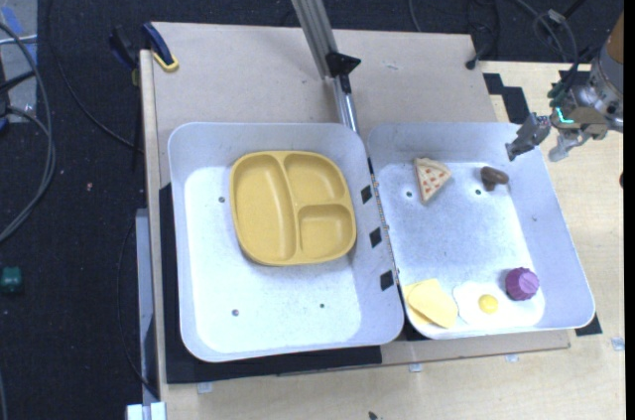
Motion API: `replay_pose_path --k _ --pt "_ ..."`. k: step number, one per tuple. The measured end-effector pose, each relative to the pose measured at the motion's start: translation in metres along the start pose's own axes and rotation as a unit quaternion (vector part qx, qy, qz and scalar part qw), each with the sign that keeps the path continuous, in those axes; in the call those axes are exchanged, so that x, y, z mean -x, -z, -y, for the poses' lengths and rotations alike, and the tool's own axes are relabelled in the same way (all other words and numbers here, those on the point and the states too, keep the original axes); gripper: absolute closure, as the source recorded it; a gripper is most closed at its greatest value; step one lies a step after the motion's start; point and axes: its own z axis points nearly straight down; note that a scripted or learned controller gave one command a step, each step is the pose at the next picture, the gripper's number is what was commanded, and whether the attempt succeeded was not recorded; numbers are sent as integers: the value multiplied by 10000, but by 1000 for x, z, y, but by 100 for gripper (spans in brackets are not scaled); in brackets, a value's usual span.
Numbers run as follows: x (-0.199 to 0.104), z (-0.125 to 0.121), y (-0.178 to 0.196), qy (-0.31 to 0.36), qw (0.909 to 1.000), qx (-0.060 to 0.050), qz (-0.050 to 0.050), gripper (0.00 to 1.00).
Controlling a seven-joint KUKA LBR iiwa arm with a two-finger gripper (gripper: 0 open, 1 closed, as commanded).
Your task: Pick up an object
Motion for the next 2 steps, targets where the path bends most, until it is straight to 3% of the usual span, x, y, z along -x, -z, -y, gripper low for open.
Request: replay_pose_path --k 1,2 --pt "0 -1 2 4 10000 21 5 0" --pt "-3 -6 -56 12 10000 19 9 0"
